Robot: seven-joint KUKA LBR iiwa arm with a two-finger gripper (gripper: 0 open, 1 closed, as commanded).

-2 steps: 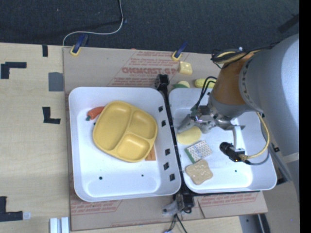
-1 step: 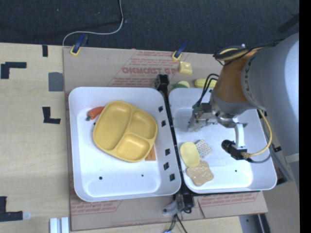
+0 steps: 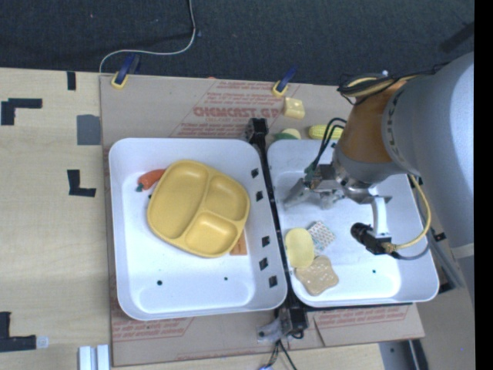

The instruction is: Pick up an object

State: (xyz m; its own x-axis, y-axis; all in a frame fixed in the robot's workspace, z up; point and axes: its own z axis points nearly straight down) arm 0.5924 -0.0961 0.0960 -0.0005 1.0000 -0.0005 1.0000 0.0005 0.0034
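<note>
Cracker [image 3: 316,275] near right bin [image 3: 408,284] front edge; tool [image 3: 302,193] above, grip state unclear.

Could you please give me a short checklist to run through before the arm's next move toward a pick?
1. Gripper over the right bin: ok.
2. Object between its fingers: cannot tell, too blurred.
3. Targets within the right bin: ok; a yellow oval piece, a tan cracker-like piece and a small speckled piece lie at its lower left.
4. Targets apart from each other: not ok; the yellow and tan pieces touch.
5. Yellow divided plate stays in the left bin, out of the path: ok.
</note>
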